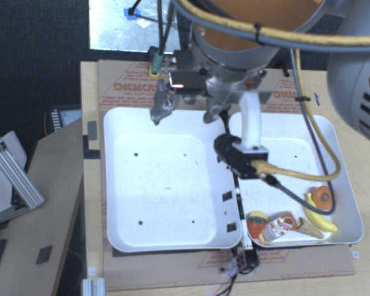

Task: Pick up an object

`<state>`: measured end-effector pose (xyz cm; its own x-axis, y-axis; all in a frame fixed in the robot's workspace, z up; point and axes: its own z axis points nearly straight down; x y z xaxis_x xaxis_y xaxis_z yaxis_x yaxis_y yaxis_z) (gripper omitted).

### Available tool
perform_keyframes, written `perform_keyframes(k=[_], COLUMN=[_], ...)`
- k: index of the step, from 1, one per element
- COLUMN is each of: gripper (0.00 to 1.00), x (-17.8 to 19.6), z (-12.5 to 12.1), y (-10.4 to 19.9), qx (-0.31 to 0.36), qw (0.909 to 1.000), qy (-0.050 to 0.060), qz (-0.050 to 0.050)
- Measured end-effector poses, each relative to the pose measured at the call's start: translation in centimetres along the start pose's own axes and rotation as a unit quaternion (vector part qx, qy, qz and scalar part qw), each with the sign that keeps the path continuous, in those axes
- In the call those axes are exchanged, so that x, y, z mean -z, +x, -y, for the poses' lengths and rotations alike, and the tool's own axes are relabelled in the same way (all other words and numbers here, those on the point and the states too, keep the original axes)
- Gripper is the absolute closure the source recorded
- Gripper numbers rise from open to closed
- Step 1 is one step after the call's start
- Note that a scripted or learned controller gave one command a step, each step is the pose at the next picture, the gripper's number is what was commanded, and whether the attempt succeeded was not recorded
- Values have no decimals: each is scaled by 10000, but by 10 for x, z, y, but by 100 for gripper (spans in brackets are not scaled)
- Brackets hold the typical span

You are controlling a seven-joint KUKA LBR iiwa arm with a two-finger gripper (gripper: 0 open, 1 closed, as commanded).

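Clearly your gripper (184,111) hangs open and holds nothing above the far edge of the left bin (120,165), while everything worth grasping lies in the near corner of the right bin (342,159). Descend there and you grab air. Count two bins and roughly five items: banana (320,220), orange fruit (322,196), tomato (257,225), packet (279,227), cone (309,229).

A robotics lab: a cabled arm (259,17) over two white bins (111,165) on a cardboard-covered bench (129,79).
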<state>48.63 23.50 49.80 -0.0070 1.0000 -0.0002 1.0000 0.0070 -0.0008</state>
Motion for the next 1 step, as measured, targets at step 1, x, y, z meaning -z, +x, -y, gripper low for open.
perform_keyframes(k=[1], gripper=[0], x=[39], z=[-103], y=[-2], qx=[-43], qw=[10000], qy=[-54], qz=[-10])
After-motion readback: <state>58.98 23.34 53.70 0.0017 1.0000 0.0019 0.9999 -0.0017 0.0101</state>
